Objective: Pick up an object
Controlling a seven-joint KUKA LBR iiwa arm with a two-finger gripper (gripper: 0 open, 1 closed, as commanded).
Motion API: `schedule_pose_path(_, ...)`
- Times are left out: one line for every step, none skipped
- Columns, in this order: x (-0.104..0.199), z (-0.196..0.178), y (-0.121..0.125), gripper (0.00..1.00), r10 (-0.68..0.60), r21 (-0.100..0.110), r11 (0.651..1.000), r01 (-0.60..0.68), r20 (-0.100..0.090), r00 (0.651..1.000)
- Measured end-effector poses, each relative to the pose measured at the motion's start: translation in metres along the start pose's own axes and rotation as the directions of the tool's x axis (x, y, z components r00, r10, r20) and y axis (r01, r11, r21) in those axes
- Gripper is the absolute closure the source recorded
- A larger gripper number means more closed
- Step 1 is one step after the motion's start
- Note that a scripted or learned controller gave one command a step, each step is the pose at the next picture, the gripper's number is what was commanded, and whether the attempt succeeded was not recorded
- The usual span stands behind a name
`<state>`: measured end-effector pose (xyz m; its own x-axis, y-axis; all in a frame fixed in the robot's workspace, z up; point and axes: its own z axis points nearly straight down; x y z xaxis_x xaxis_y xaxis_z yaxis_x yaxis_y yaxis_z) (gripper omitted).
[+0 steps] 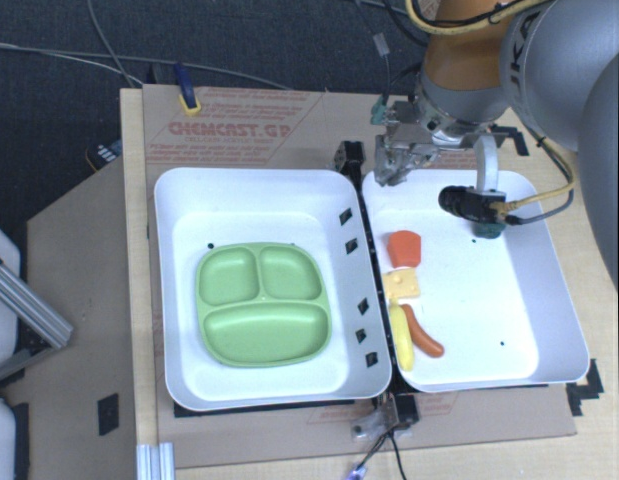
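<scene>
- Two smooth white bins: left bin (179,218) holds a glossy green three-compartment tray (262,303).
- Right bin (509,298): orange block (405,247), yellow pieces (401,313), reddish sausage (423,332).
- Gripper (394,163): grip unclear.

The grey arm (569,58) is reaching in from the right, orange-banded wrist bending downward. Its claw (394,168) is pointing down.

A robotics lab: cardboard-topped bench (239,118), loose cables (109,28), two white bins (174,268).
</scene>
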<state>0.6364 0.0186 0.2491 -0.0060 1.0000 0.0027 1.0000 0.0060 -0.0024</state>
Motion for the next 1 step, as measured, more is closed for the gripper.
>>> schedule_pose_path(0.0611, -0.0002, -0.0005, 1.00, 0.000, -0.003, 1.000, 0.000, 0.001, 1.000)
